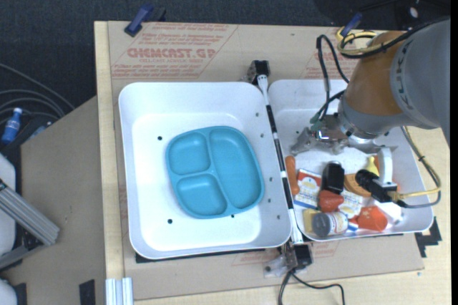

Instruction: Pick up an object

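My gripper (pixel 320 138) hangs low over the upper middle of the right bin (pixel 300 92), with the grey arm and its orange band coming in from the right. Just below it lie several small objects: an orange stick (pixel 290 172) along the left wall, a white and red packet (pixel 308 187), a black object (pixel 333 176), a red rounded piece (pixel 329 202), a grey can (pixel 322 225) and an orange piece (pixel 371 220). I see nothing held at the gripper.
The left bin (pixel 143 110) holds a blue divided plate (pixel 213 171) in its middle. A black clip (pixel 258 70) sits at the top of the seam between the bins. The bins rest on a cardboard sheet (pixel 172 49).
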`<act>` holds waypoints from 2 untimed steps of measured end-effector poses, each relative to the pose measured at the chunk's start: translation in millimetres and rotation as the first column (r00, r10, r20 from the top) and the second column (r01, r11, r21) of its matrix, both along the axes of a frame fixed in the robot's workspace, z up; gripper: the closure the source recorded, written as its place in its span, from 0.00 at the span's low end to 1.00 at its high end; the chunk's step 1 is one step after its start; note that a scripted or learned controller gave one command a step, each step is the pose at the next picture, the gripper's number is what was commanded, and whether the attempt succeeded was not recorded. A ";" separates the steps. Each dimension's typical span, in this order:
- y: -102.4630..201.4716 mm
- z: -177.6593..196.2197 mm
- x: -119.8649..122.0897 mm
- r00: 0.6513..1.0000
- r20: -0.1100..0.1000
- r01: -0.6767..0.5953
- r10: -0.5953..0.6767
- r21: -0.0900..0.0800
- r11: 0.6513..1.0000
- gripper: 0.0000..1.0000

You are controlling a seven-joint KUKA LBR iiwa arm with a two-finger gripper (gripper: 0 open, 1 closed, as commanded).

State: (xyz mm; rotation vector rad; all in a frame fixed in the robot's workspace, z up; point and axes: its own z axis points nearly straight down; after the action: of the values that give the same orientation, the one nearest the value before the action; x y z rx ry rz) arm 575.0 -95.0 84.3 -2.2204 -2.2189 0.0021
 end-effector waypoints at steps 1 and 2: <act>3.8 0.1 -19.5 1.000 0.000 0.000 0.000 0.000 1.000 0.00; -0.9 0.5 29.3 1.000 0.003 -0.001 0.001 -0.001 1.000 0.00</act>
State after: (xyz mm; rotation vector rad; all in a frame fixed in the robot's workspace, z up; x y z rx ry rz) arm 604.3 -95.9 84.8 -2.2219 -2.2216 -0.0006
